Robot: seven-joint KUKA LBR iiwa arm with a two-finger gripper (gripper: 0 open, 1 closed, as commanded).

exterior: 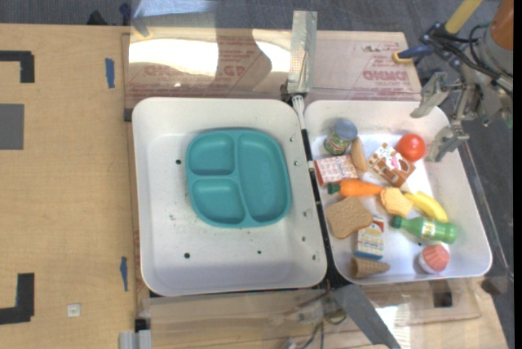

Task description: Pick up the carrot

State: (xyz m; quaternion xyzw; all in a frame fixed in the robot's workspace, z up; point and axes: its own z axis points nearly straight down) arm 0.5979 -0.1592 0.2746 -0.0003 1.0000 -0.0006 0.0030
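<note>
Brown cardboard is covering the surface, and two white bins are sitting on it side by side. One white bin is holding a teal tray with three parts. The other white bin is holding toy food. My fingers are hanging apart over its far right corner, gripping nothing. The carrot is lying flat in the middle of that bin, beside a bread slice, well apart from my fingers.
</note>
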